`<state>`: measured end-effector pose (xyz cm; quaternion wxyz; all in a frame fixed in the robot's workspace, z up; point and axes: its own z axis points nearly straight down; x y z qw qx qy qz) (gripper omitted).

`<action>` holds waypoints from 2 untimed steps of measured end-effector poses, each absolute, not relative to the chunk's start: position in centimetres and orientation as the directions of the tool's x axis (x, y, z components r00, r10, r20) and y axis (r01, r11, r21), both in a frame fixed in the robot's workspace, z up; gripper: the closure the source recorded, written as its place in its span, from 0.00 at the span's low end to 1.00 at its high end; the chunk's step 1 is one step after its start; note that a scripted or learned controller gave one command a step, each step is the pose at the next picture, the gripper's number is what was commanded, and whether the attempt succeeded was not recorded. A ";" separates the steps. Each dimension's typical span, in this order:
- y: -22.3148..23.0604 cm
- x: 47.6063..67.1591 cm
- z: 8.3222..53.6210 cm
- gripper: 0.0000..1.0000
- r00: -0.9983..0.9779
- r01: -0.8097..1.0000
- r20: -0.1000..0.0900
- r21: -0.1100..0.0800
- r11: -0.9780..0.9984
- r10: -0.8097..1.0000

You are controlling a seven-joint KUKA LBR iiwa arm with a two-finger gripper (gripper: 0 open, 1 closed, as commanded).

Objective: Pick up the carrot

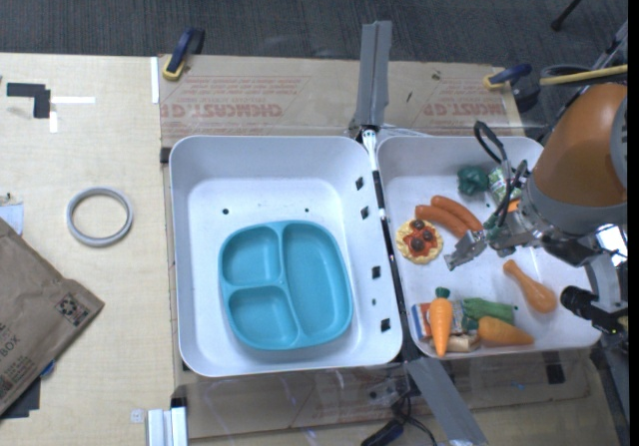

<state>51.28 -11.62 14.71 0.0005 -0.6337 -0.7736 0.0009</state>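
An orange carrot (439, 327) with a small green top lies near the front left corner of the right bin (399, 170), its tip pointing toward the front wall. A second carrot-like orange piece (505, 334) with a green leafy end lies just to its right. My gripper (465, 251) hangs over the middle of the right bin, beside the small pizza (419, 240) and well behind both carrots. Nothing orange shows at its tip.
The right bin also holds two sausages (451, 214), a green broccoli piece (471, 179), a drumstick (529, 286) and a small sandwich-like toy (461, 320) between the carrots. The left bin (200, 234) holds a blue divided plate (286, 284). A tape ring (100, 216) lies on the bench at left.
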 end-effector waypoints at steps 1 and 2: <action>-10.2 47.9 9.8 0.00 -0.427 0.904 0.000 0.003 0.427 0.904; -10.2 48.1 10.7 1.00 -0.424 0.906 0.000 0.005 0.424 0.906</action>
